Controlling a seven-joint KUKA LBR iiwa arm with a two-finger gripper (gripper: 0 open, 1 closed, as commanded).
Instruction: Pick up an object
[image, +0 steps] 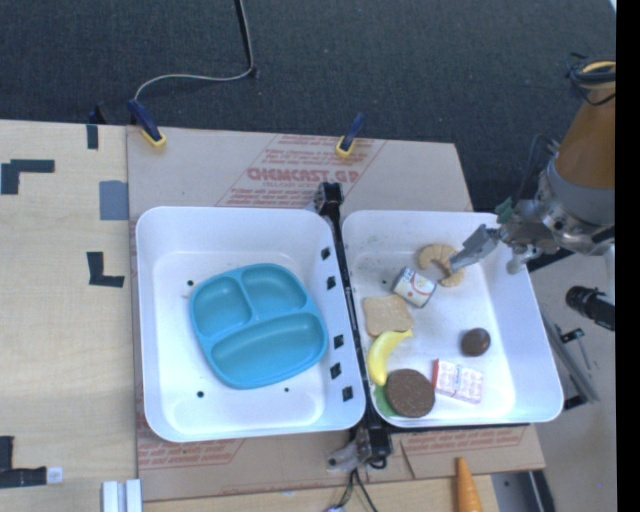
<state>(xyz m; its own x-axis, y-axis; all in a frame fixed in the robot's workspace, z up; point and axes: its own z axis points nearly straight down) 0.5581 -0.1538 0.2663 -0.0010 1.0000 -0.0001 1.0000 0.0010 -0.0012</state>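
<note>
Over the right-hand shallow white bin (520, 330) hangs the grey arm with its orange band (590, 135), and its two-finger gripper (470, 252) points down-left over the bin's upper part. The tip sits right above a pale tan round cookie (437, 258) and just beside a small white can with a red label (415, 287), lying tilted. Jaws: from this slant I cannot tell whether they are open or closed, and nothing is clearly held between them. Below the can lies a tan slice of bread (386, 314), then a yellow banana (384, 353) touching a dark brown round patty (410, 392). A red-and-white small packet (459, 381) lies beside the patty; a small dark brown ball (475, 342) sits apart. In the left white bin (160, 260) rests a blue three-compartment plastic plate (258, 324). Both bins stand on a cardboard sheet (290, 170) on the worktop.
</note>
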